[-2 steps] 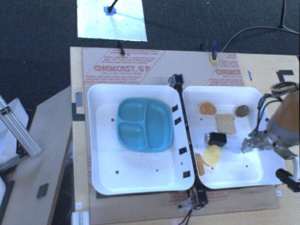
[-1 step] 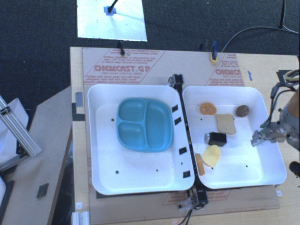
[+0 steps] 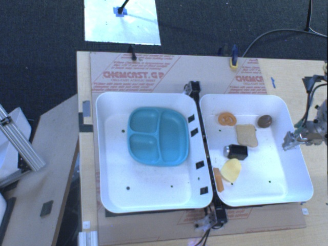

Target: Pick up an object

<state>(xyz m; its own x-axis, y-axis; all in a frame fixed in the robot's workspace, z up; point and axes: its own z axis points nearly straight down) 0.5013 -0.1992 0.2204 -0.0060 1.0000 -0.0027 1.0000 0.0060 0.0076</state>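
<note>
- The gripper sits at the right rim of the right bin, low over the wall. It is small and blurred here, so I cannot tell how it is set, and nothing shows in its hold.
- The pickable things all lie in the left half of the right bin, well apart from the gripper.
- Pretzel, far left: looks like a light toy food, stiff, with loops that give an edge to pinch. It lies flat, so a grip across one loop seems best.
- Brown ball, far and nearest the gripper: rounded and probably smooth, so it may roll or squirt out. A grip across its middle would be the safe one.
- Tan slab, in the middle: flat and thin like a slice of bread, likely light. It is low against the floor, hard to get under, so take it across its narrow sides.
- Black block, just near of the slab: boxy and stiff, with straight sides. I judge it the easiest to grasp, across its short width.
- Yellow piece, near the block: thin, perhaps bendy, and may slip.
- Orange stick, against the left wall: slim, and the wall crowds one side.
- The left bin holds a blue tray, wide and flat, a poor fit for a two-finger grip except at its rim.
</note>
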